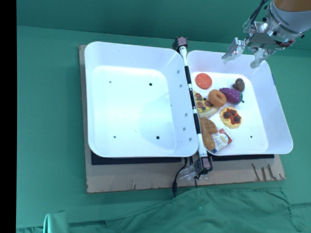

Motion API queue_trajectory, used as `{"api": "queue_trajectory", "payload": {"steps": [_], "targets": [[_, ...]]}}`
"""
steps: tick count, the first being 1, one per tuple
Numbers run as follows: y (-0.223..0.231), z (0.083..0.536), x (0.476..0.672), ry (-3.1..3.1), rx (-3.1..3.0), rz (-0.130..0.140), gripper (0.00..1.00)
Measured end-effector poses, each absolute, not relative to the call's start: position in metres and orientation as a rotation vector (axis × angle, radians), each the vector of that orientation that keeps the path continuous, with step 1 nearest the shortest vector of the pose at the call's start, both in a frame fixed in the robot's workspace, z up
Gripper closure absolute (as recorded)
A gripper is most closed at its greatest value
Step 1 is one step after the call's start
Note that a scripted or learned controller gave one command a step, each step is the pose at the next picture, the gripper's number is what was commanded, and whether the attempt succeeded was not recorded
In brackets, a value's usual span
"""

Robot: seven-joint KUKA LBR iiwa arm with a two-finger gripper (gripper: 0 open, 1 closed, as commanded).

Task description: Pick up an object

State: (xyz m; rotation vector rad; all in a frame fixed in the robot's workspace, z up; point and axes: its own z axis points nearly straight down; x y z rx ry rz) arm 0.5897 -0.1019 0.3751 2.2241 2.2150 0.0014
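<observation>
Tool [246, 55] spread apart, gripping nothing, above right bin [277, 110]; tomato slice [203, 80], donut [216, 98], grapes [231, 94] crowd together below.

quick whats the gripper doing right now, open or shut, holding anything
gripper: open, nothing between its fingers, up over the far rim of the right bin.

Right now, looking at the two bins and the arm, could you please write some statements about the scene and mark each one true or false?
1. All the toy food lies in the right bin. True.
2. The gripper holds the donut. False: the donut lies in the bin, and the gripper is above the bin's far edge with nothing between its fingers.
3. The red tomato slice lies farther from the camera than the bread. True.
4. The purple grapes lie in the left bin. False: they lie in the right bin, beside the donut.
</observation>
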Motion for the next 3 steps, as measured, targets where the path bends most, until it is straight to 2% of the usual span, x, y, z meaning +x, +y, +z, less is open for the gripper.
{"api": "queue_trajectory", "payload": {"steps": [1,2,3], "targets": [[-0.102,0.375,0.590,2.215,2.224,0.001,0.00],[-0.107,0.334,0.586,2.216,2.227,-0.003,0.00],[-0.110,0.293,0.591,2.216,2.226,-0.003,0.00]]}}
